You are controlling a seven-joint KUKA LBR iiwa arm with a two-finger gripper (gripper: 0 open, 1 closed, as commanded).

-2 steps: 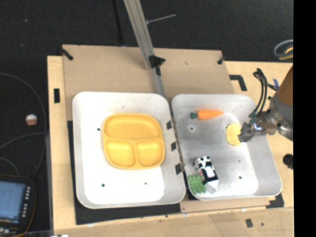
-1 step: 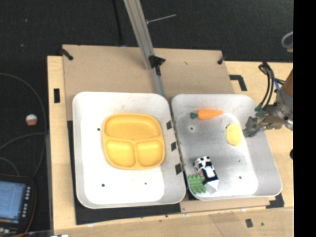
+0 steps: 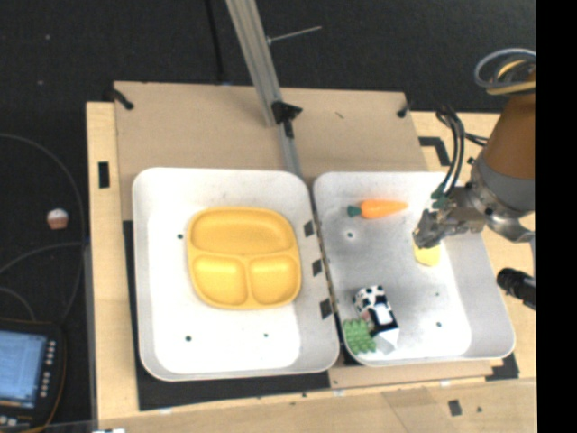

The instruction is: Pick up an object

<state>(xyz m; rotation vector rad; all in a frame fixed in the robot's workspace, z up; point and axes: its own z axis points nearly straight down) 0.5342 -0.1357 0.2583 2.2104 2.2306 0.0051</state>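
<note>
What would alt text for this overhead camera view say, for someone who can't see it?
A grey robot arm reaches in from the right, its hand low over a small yellow object in the right white bin, which also holds a toy carrot and a black-and-white toy. The left bin holds a yellow divided plate.

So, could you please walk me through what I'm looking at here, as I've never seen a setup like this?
It's one fixed camera looking down at a slant on a bench with two shallow white bins. The grey and orange robot arm reaches in from the right; its gripper sits just over a small yellow object in the right bin. Whether it holds that object can't be told. That bin also has a toy carrot, a black-and-white toy and a green piece. The left bin holds a yellow divided plate.
</note>
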